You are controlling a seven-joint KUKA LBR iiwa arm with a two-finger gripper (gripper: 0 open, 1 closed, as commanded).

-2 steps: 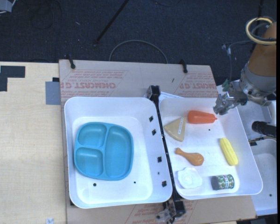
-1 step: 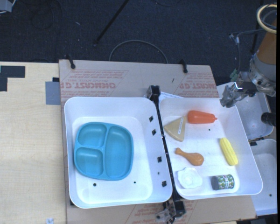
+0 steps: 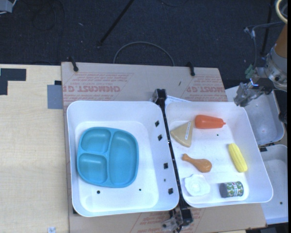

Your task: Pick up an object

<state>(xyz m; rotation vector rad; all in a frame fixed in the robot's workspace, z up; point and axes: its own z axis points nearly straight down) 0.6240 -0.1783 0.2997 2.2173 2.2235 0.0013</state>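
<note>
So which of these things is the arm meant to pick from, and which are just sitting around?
For the job, any one will do:
carrot
cheese wedge
drumstick
corn
can
white piece
blue plate, in the left bin
gripper, beyond the right bin's far corner

Just lying about:
cardboard under the bins
cables on the dark floor

Two white bins, left (image 3: 82, 111) and right (image 3: 254, 142), side by side on a printed cardboard sheet (image 3: 136, 84) over a pale wooden bench (image 3: 24, 144).
</note>
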